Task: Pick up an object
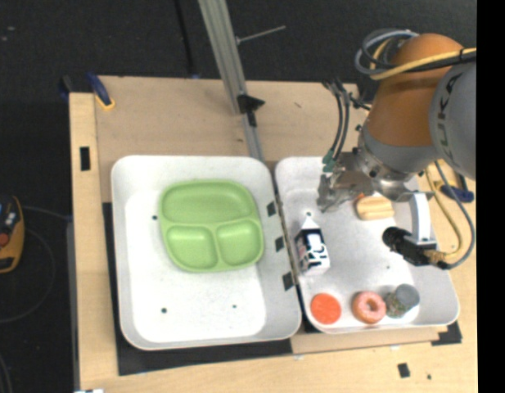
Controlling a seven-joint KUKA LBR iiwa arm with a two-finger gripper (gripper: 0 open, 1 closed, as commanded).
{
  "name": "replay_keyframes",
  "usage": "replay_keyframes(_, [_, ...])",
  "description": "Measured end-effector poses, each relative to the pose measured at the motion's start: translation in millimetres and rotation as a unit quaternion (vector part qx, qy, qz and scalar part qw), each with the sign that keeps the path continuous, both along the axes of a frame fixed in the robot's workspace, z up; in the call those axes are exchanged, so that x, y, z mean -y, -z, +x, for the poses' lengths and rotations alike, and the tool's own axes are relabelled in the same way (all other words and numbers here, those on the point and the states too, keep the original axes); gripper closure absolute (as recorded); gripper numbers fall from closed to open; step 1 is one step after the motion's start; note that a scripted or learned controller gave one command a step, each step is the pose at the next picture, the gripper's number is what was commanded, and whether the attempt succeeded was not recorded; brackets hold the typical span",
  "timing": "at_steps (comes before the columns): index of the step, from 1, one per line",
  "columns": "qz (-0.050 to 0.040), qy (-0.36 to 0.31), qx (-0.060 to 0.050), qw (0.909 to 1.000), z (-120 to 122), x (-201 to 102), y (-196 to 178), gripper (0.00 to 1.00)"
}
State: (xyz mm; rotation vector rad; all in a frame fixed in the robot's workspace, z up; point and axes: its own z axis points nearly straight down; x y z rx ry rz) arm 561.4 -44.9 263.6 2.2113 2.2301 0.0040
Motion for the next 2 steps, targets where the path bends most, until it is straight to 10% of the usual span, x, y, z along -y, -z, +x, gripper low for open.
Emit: replay_keyframes(2, [-0.0002,0.001,0.000,1.0000,47,-105,7,1.00])
